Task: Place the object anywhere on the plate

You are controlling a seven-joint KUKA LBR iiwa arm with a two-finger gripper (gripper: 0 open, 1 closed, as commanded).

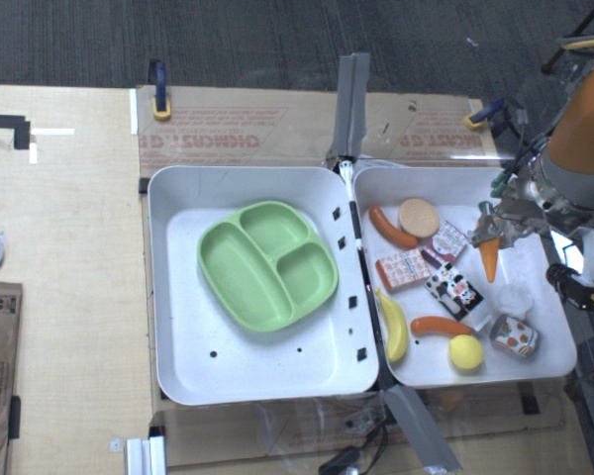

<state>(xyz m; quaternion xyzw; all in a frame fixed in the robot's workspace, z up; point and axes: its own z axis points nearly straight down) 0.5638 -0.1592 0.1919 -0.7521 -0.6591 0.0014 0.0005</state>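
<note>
A green three-section plate (267,263) lies in the left white bin (178,295), slightly left of its middle. My gripper (492,234) hangs over the right part of the right bin (564,359), reaching in from the right. It is shut on the thick top end of a small orange carrot (488,261), whose tip points down toward the bin floor. The carrot is far to the right of the plate, past the divider between the bins.
The right bin holds a sausage (391,228), a round bun (418,216), a pink box (403,268), a black-and-white box (451,291), a banana (394,327), a second sausage (438,326), a lemon (465,352) and a spotted carton (515,336).
</note>
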